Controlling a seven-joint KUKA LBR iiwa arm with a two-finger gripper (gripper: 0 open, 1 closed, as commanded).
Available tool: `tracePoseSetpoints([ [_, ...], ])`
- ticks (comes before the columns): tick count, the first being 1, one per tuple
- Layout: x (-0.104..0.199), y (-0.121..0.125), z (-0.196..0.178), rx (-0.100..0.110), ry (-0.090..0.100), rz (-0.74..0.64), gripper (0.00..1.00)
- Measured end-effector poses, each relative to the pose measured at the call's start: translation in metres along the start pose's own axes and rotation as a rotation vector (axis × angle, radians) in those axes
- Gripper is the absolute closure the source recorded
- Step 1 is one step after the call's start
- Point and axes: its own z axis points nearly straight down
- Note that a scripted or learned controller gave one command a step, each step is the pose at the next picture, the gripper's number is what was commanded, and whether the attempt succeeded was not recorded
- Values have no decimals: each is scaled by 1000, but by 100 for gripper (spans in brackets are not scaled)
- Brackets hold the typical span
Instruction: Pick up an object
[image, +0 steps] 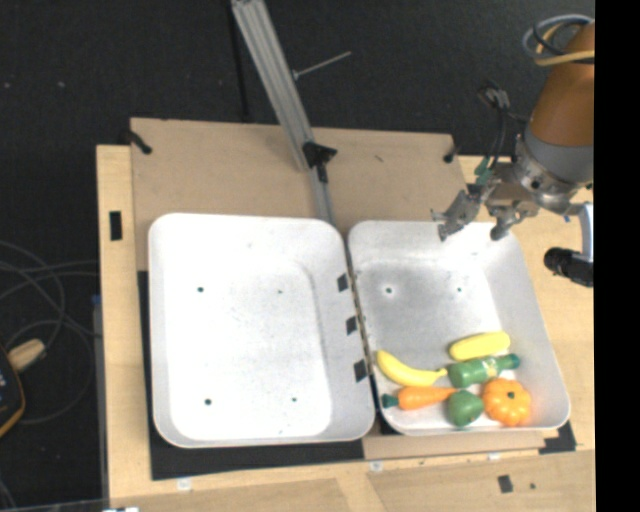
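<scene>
The right bin (440, 280) holds toy food bunched in its near corner: a yellow banana (405, 370), a yellow corn-like piece (479, 346), a green item (482, 368), an orange carrot (425, 397), a green pepper (463, 407) and an orange pumpkin (507, 400). My gripper (470, 224) hangs over the far edge of this bin, well away from the food. Its two fingers stand apart with nothing between them.
The left bin (250, 330) lies beside the right one, joined by dark clips (352, 325). A slanted metal rail (285, 90) runs from the top down to the bins' far junction. Cables and a small object (25, 353) lie off the bench at left.
</scene>
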Motion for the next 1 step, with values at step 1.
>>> tracePoseSetpoints([
  [1, 72, 48, 78, 7, 2, -5, 0],
])
